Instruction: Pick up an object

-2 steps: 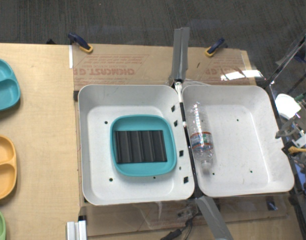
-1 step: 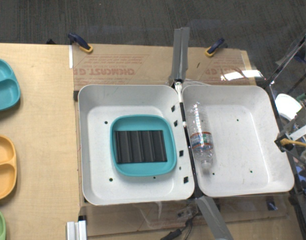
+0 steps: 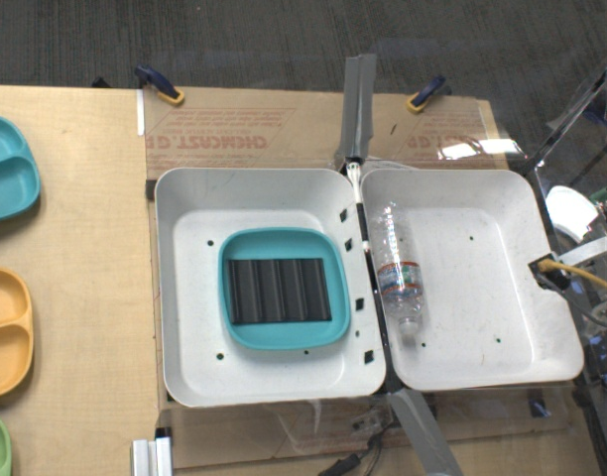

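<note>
A clear plastic water bottle (image 3: pixel 398 274) lies on its side in the right bin (image 3: pixel 482 355), tight along the wall it shares with the left bin (image 3: pixel 184 365), where a teal tray (image 3: pixel 282 288) sits. The claw's state, I cannot tell. Judgement: go for the bottle's labelled middle, jaws across its width, keeping clear of that shared wall, since slick plastic may roll.
</note>
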